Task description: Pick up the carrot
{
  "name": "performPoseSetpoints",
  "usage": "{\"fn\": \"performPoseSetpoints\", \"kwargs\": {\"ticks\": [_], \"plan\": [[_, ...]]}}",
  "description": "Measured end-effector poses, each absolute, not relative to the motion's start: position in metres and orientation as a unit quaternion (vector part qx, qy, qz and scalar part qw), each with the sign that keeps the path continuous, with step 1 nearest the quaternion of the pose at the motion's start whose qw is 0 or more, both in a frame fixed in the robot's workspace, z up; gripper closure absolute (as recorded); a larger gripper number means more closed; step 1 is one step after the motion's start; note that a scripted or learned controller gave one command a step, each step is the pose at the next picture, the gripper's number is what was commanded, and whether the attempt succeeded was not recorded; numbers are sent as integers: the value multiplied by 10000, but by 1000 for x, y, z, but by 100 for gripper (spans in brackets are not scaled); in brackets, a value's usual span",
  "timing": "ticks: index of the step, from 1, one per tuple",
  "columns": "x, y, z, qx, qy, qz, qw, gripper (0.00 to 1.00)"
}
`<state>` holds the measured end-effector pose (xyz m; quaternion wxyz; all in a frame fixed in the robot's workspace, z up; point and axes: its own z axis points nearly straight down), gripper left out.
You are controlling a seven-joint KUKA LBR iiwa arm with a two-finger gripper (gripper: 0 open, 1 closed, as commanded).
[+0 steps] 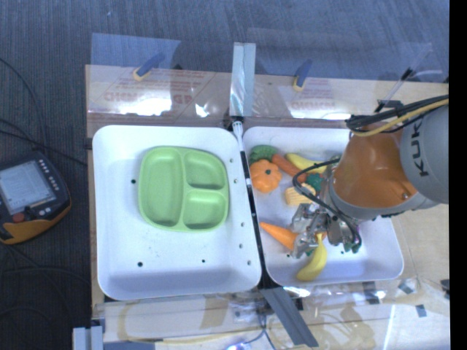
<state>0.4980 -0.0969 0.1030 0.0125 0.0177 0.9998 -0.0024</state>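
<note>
Hanging low in the right bin (379,268), gripper (312,233); cannot tell if grabbing anything. Lying just at nine o'clock, touching its tip, carrot (277,232). Sitting at six o'clock, banana (314,263). Resting at eleven o'clock, small pumpkin (264,176). Far at nine o'clock, in the left bin (117,268), green plate (182,188).

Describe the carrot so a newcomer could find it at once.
Look in the right-hand shallow white bin, at its lower left, beside the gripper. The tapered orange carrot lies there; unlike the round orange pumpkin above and the curved yellow banana below, it is slim and pointed.
</note>
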Motion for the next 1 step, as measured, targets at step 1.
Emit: {"fn": "performPoseSetpoints", "kwargs": {"ticks": [1], "plan": [[485,-31,197,1806,9836,4,18,100]]}}
